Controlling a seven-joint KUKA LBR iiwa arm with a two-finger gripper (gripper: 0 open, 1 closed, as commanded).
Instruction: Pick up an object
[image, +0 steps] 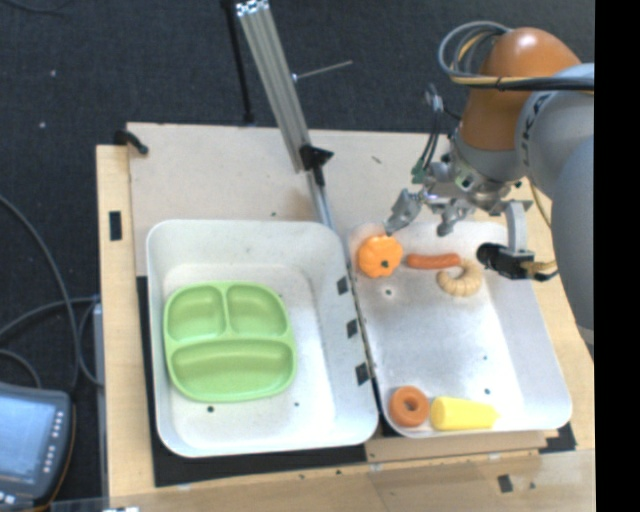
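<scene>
In the right bin (450, 345), an orange pumpkin-shaped toy (379, 256) lies at the far left corner. Beside it are a thin red-orange sausage (433, 262) and a beige curled pastry (460, 282). An orange ring (408, 405) and a yellow wedge (462, 413) rest at the near edge. My gripper (428, 218) hangs over the bin's far edge, just behind the pumpkin toy and the sausage. Its fingers are spread open with nothing between them.
The left bin (320, 300) holds a green divided plate (229, 340). A slanted metal post (285, 95) rises behind the bins, ending near their shared far corner. Black clips sit along the wall between the two bins.
</scene>
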